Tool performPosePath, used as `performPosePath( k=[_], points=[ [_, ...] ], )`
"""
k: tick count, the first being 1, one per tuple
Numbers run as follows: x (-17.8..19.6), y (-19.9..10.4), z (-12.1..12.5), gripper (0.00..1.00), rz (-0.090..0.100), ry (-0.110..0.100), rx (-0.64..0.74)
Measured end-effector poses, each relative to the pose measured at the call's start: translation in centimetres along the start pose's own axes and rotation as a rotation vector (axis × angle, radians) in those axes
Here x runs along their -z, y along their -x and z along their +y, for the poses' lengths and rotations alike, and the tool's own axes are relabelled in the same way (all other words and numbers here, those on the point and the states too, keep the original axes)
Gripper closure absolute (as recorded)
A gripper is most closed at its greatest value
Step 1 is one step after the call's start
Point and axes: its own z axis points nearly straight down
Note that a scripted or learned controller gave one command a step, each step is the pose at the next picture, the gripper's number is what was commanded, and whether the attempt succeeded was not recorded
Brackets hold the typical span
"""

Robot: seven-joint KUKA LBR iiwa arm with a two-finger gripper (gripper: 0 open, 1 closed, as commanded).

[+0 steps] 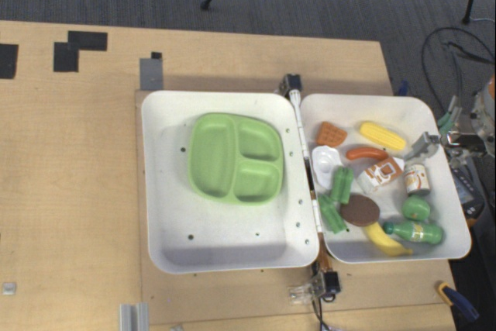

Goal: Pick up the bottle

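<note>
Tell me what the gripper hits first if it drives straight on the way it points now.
Probably the small can: the gripper at the right bin's edge slants down-left toward it. Depth is unclear, so it might pass above.

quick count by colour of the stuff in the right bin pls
Right bin, as far as the view shows:
green: 4 – bottle, pepper, two pods
yellow: 2 – corn, banana
red/orange: 2 – sausage, waffle
white: 3 – cup, carton, can
brown: 1 – cookie
total: 12
</note>
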Motion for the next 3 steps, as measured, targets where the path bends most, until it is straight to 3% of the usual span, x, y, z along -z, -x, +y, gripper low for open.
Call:
performPosePath(
  k=[1, 2, 3],
  points=[
    [-13.3, 1.5, -2.4, 0.0, 0.0, -0.002, -0.14],
    [-17.6, 3.5, -2.3, 0.0, 0.001, -0.001, -0.147],
    [-16.5, 3.5, -2.2, 1.0, 0.001, 0.001, -0.146]
  ],
)
